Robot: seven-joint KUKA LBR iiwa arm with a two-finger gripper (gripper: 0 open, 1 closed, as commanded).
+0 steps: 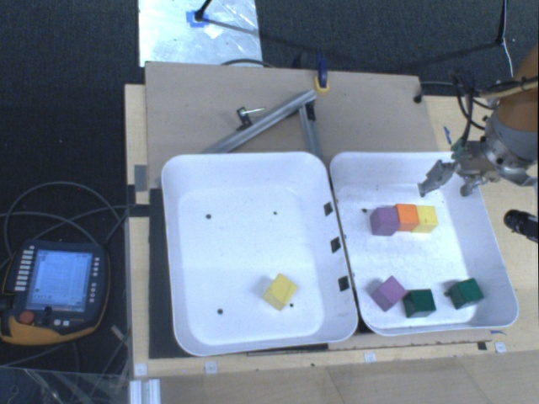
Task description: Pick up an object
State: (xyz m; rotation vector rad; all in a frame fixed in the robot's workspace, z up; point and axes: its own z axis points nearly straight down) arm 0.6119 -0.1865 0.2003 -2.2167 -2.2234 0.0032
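Hovering over the right bin [497,251], my jaws [450,183] are spread apart, gripping nothing; purple block [384,220], orange block [408,216] and yellow block [427,218] sit just below them.

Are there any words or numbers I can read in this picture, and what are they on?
No text can be read anywhere.
Handheld control pad: its lit screen shows marks, too small and blurred to read.
Blocks, such as the yellow block: plain faces, no writing.
White bins: no labels.
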